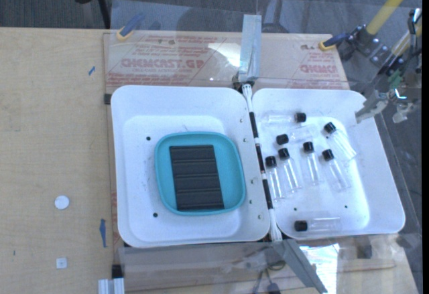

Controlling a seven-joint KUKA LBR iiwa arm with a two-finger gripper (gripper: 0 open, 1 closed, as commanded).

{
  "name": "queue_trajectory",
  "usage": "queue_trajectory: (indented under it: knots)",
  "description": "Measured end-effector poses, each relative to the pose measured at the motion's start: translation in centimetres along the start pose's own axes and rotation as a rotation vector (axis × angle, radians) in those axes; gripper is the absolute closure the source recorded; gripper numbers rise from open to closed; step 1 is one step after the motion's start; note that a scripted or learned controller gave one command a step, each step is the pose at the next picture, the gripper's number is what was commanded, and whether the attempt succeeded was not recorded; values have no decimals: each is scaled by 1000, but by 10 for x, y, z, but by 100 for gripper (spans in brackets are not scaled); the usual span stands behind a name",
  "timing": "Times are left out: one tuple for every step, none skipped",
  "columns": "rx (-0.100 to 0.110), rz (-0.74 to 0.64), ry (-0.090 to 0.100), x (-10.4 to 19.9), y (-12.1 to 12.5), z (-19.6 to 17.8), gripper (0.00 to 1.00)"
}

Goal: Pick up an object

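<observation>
We locate the gripper at the right edge of the frame, over the right bin's upper right rim; we cannot tell its state. Clear vials with black caps lie scattered in that bin. The left bin holds a teal tray.

A teal tray is sitting in the middle of the left bin, with a dark ribbed slab lying flat inside it. A clear sheet printed with red lettering is leaning along the bench's far edge behind both bins, and a grey metal bracket is standing against it above the seam between the bins. A small white disc is lying on the bare wooden bench near its left edge, well apart from the left bin. Blue tape marks are sticking to the wood by the left bin's near-left corner.
</observation>
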State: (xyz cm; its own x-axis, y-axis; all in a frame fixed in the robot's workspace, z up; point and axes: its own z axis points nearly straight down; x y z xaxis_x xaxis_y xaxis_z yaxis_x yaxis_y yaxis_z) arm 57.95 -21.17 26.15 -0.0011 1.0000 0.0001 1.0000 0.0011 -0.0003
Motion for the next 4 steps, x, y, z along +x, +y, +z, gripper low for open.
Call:
queue_trajectory:
  knots:
    - [3, -20, 5, -8, 5, 134, 0]
    - [-10, -57, 10, 0, 47, 173, 0]
    - [-5, -49, 0, 31, -12, 174, 0]
    - [-9, -46, -2, 30, -11, 164, 100]
